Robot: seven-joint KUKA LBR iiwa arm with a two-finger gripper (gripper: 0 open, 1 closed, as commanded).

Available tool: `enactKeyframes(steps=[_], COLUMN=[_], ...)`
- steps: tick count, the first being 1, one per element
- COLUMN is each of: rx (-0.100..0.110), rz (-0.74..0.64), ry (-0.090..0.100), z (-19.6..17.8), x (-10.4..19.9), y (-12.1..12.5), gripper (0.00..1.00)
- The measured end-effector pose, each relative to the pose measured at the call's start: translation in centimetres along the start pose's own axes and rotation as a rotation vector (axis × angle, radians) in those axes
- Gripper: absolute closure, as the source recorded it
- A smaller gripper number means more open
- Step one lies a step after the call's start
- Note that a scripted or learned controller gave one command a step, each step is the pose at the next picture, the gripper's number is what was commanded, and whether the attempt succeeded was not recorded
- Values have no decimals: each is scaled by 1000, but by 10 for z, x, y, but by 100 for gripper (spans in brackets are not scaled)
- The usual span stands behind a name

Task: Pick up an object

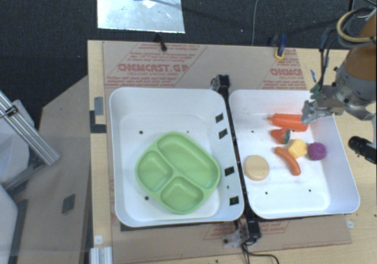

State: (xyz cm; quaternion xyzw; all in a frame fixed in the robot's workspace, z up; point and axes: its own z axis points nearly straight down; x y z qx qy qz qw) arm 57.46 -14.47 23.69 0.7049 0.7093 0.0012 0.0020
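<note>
Camera view: we logged the claw [310, 113] low over the right bin [339, 195], at the right end of an orange carrot [286, 121]; we could not tell its state. Near it lay a small orange piece [279, 135], yellow piece [298, 148], purple ball [317, 151], sausage [288, 161] and tan disc [257, 167]. We noted a green tray [177, 171] in the left bin [126, 157].

The claw [311, 113] covers the carrot's [286, 121] right end (fingers too blurred).
</note>
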Motion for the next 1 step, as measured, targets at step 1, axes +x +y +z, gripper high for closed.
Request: enactKeyframes(steps=[1], rx=[11], rz=[-2], ry=[5], z=[69], x=[56], y=[-31], gripper=[100])
